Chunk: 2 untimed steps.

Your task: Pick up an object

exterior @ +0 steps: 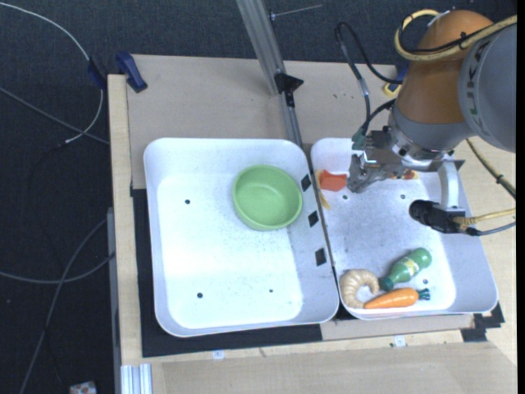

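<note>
My gripper [359, 179] hangs over the far left part of the right bin [369, 228], its tips just right of a small orange-red object [331, 180] lying near the bin's left wall. At the right bin's near edge lie a beige croissant-like toy [358, 285], a green bottle-shaped toy [407, 267] and an orange carrot [392, 300]. A green bowl [267, 197] sits upright in the left bin [205, 269].
A metal pole [267, 48] slants down from the top to the gap between the bins. Cables loop around the arm's wrist on the right. A black fitting [431, 213] on the arm hangs over the right bin's right side.
</note>
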Available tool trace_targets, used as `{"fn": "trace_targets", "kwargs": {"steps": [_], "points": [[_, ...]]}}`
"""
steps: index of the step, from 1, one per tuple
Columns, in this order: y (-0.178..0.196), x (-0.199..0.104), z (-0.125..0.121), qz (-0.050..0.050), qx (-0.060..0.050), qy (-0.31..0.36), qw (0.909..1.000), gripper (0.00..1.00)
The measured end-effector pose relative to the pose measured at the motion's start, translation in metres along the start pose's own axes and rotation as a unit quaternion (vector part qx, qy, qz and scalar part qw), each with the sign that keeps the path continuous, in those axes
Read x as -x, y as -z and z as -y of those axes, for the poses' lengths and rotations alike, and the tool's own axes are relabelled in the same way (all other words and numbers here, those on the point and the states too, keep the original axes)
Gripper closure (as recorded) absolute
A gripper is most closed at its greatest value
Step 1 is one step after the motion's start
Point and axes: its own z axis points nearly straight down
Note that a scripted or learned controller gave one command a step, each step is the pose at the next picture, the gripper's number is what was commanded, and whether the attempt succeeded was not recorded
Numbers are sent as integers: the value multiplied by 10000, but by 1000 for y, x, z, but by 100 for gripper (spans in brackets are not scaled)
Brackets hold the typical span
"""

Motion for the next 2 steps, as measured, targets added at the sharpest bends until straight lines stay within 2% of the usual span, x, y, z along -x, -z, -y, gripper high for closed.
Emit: {"fn": "trace_targets", "kwargs": {"steps": [2], "points": [[8,-95,-8,4,40,4,10000,100]]}}
